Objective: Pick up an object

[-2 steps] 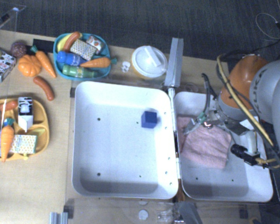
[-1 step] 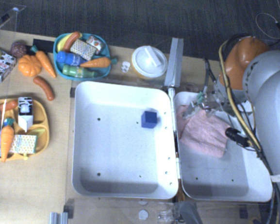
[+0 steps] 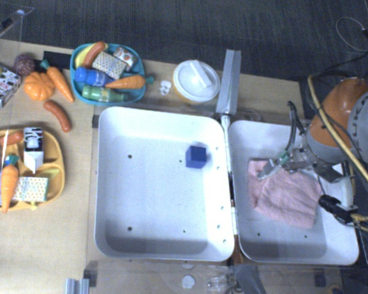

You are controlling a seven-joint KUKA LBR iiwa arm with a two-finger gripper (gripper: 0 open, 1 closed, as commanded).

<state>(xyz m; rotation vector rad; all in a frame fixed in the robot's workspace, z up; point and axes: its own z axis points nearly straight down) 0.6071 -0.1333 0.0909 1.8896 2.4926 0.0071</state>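
Bins [image 3: 156,249] lay side by side; the cloth [image 3: 285,194] was in the right one, with the gripper [image 3: 278,165] at its upper left corner, its state impossible to tell. A corner pinch could slip, since limp cloth slides out easily.

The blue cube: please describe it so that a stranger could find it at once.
Start from the two white bins and take the left bin. The blue cube sits alone on its floor, near the upper right corner. It is small, solid blue and hard-edged, unlike the soft pink cloth in the right bin.
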